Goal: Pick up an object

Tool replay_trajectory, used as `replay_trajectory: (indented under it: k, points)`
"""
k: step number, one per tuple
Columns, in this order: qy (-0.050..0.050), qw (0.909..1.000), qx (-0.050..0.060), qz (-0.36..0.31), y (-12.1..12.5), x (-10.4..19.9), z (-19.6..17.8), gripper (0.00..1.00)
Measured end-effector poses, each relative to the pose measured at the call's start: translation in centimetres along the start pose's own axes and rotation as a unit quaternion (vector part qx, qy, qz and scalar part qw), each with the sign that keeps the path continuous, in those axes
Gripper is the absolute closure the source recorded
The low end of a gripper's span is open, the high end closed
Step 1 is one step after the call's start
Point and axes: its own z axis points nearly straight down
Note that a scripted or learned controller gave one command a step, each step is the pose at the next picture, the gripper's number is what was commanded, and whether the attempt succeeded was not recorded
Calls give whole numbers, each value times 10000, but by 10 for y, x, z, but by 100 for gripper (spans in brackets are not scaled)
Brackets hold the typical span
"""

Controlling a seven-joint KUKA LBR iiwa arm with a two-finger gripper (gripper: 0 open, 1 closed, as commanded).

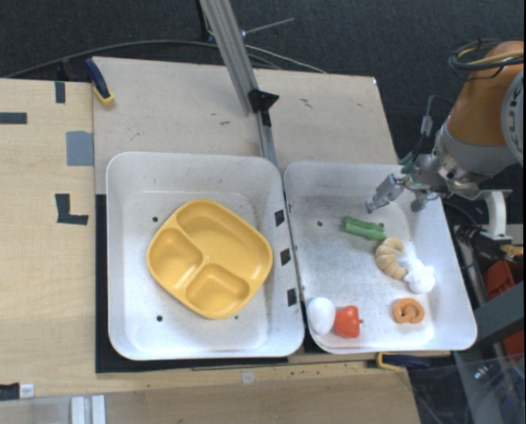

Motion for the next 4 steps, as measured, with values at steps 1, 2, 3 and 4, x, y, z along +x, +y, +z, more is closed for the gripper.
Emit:
replay_trajectory:
  k: [1, 2, 3, 4]
  points:
    - [0, 10000, 0, 0, 0, 0, 0, 0]
    - [-4, 10000, 29, 8, -5, -9, 57, 0]
    - [-12, 10000, -5, 6, -5, -8, 104, 0]
    - [-3, 10000, 4, -4, -5, -7, 93, 100]
